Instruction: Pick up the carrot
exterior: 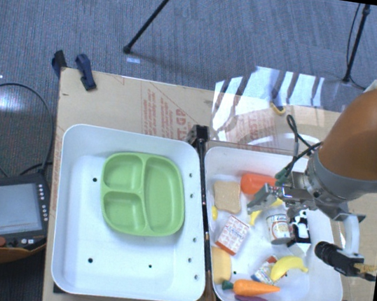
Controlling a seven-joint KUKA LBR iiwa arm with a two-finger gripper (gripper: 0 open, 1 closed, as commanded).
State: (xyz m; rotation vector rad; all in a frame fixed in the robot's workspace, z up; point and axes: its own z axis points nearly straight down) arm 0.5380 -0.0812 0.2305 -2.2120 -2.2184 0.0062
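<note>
My target, the small orange toy carrot with a green stub end (256, 288), lies on its side near the front edge of the right-hand shallow white bin (322, 291), well apart from my gripper (281, 200) and nearer the camera than it. By its look, I judge it to be moulded plastic: light, stiff, smooth and somewhat slippery, not fragile. It tapers toward its tip, so the thick middle of the body, taken across its width, seems the surest hold; a pinch near the pointed end could let it squirt out. A dark purple piece (251, 299) touches it on the side farther from my gripper, and a yellow toy banana (287, 266) lies between us, just beside the carrot, so clearance for my fingers is tight.

My arm reaches in over the bin, its orange band (362, 131) above the wrist. My gripper hangs low above the bin's middle, over a small white jar (279, 226), with a flat tan bread slice (227, 195) and a red-and-white carton (233, 234) to its side. Whether it is open or closed I cannot tell; nothing is seen held in it.
</note>
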